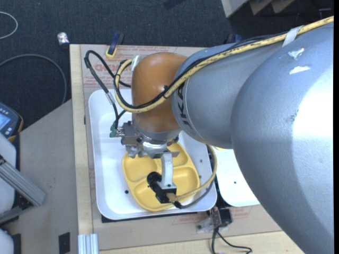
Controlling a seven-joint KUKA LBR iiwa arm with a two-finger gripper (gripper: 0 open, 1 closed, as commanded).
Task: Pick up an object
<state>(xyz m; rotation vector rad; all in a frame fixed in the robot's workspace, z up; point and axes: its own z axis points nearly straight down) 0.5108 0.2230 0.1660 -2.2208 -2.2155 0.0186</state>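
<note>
The arm (pixel 254 89) hangs low over the left bin (pixel 103 163), its claw (pixel 150 150) right above the yellow divided dish (pixel 186 180) lying there, likely to seize its rim; whether the claw is apart or together cannot be told

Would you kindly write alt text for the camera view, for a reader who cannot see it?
A grey robot arm with an orange band reaches down over a yellow divided tray lying in the left white bin.

A robotics lab: industrial arm (pixel 275 115) over white bins (pixel 103 142) on a plywood bench (pixel 80 142).
</note>
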